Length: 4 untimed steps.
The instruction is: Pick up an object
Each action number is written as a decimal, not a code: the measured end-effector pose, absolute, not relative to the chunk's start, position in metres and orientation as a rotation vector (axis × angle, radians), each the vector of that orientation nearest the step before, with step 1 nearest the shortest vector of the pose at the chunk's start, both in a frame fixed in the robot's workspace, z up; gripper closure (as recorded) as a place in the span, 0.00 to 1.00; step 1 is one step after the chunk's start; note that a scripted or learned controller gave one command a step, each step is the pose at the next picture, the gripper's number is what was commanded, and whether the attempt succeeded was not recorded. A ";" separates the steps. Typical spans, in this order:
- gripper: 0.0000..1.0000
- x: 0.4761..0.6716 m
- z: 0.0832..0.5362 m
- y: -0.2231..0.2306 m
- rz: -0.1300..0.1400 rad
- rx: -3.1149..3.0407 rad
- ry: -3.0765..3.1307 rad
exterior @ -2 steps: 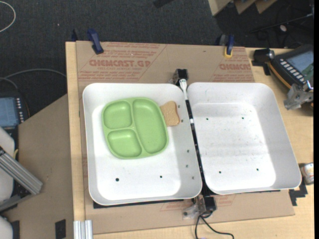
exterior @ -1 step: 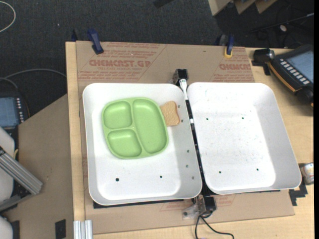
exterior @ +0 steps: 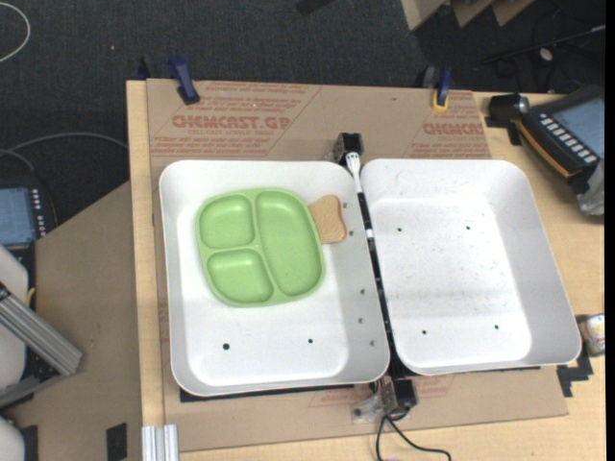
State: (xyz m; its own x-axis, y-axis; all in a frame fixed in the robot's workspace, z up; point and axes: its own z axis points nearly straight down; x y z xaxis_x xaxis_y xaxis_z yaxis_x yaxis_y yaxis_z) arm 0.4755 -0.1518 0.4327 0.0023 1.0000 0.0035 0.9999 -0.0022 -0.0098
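Note:
A light green divided plate point(exterior: 258, 247) with three compartments lies in the upper part of the left white bin point(exterior: 279, 353). A tan, bread-like slice point(exterior: 329, 219) rests against the plate's right rim, near the bin's top right corner. The right white bin point(exterior: 461, 277) sits beside it.
Both bins rest on a brown cardboard sheet point(exterior: 240, 118) held by blue and yellow clamps point(exterior: 183, 80) at the back. A black clip point(exterior: 349, 148) sits where the bins meet. A device with a screen point(exterior: 567, 133) lies at the right edge.

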 end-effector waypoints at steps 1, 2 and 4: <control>1.00 0.479 0.384 -0.111 0.004 -2.213 -2.222; 1.00 0.495 0.384 -0.148 -0.001 -2.228 -2.222; 1.00 0.478 0.349 -0.155 0.003 -2.214 -2.220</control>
